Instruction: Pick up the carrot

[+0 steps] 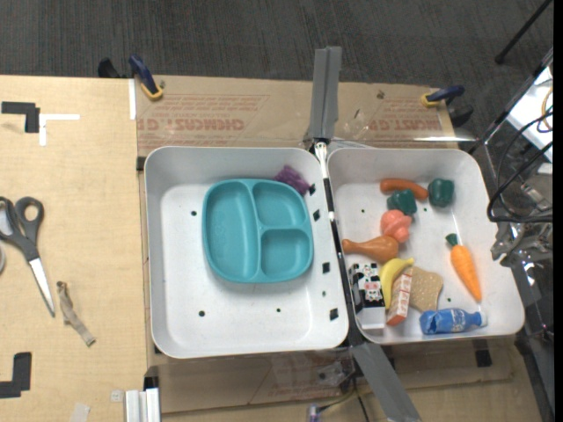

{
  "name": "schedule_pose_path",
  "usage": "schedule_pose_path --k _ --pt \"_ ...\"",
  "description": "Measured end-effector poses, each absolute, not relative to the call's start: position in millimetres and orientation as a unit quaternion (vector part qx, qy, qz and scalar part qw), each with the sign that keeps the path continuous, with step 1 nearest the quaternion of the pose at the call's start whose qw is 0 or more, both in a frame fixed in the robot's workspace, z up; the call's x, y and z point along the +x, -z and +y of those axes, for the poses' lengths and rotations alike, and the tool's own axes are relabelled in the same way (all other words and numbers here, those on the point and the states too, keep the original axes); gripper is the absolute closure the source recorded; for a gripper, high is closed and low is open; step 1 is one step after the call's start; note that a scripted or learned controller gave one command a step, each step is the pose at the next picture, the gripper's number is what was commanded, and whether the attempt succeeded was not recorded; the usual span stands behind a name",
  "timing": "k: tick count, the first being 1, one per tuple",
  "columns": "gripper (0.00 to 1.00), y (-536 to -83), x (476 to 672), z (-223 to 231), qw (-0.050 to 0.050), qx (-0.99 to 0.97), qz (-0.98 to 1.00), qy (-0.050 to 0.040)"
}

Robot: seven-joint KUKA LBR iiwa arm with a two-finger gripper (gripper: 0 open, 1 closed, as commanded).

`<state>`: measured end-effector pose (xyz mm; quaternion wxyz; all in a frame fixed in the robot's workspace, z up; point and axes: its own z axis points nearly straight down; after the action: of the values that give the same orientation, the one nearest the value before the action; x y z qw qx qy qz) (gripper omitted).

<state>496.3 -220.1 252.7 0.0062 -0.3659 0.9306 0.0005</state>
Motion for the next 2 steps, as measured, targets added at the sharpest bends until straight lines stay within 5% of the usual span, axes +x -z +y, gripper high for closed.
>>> schedule_pose_path --k 1,2 --pt "1.00 -307 507.1 -221 0.002 -0.625 0.780 -0.0007" --pt "1.00 -255 478.4 -121 0.001 -0.684 0.729 -0.0022"
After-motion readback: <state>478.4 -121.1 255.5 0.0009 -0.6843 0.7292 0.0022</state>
